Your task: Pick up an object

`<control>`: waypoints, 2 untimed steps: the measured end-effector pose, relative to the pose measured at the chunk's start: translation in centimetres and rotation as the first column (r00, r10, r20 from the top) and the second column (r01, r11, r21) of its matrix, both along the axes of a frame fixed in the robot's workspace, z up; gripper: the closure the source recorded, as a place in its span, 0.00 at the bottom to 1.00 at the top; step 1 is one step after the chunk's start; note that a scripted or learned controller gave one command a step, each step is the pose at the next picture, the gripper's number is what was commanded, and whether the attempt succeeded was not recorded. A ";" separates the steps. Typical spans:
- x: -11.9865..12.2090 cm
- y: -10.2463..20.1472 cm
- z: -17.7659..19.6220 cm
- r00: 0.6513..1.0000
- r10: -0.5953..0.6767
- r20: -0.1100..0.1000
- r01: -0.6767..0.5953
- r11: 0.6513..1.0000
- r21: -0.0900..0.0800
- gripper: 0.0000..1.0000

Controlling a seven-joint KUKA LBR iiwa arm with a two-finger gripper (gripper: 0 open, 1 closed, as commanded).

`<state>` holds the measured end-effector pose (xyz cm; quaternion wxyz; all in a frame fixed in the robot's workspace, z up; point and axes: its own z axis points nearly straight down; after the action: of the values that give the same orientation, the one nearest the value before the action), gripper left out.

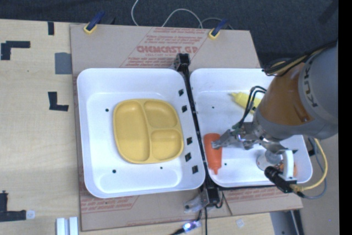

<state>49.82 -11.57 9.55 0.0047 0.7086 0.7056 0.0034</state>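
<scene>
Camera view shows the claw (221, 142) low beside the orange object (213, 156). Its grip state I cannot tell. Nothing looks lifted yet.

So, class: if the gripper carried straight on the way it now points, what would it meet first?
Probably the orange carrot-like object in the right bin. The gripper points leftward and sits right at its upper end, though height above it is unclear.

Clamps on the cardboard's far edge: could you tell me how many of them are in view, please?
2. One clamp sits at the far-left corner of the cardboard; the other clamp sits near the far-right corner. Others along the near edge may be out of sight.
</scene>
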 end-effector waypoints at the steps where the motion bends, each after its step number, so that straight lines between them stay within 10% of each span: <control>1: 0.5 -0.2 -0.1 1.000 0.004 -0.001 -0.004 1.000 0.002 0.00; 2: 0.5 -0.2 0.9 1.000 0.004 0.000 -0.004 1.000 0.001 1.00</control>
<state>50.32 -11.79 10.47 0.0041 0.7071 0.7071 0.0037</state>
